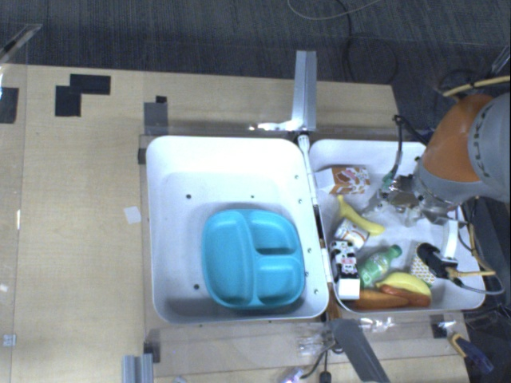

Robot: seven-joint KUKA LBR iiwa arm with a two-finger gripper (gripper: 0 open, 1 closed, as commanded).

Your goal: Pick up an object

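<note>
My gripper [393, 196] hangs low over the upper middle of the right bin [403, 152]. A brown-and-white snack packet [350, 179] lies to its left. A small yellow banana [357, 216] sits just below and left of it. Further toward the front are a green bottle [377, 264], a larger yellow banana [407, 283] and an orange-red carrot-like piece [385, 298]. Along the bin's left wall sit a small printed can [347, 233], a black-and-white dotted block [343, 254] and a white block [348, 288]. Nothing is visibly held.
The left bin [172, 182] holds a light blue divided plate [252, 256] toward its front. A metal post [305, 86] rises where the two bins meet at the back. The arm's orange band [449, 146] is over the right bin's right rim.
</note>
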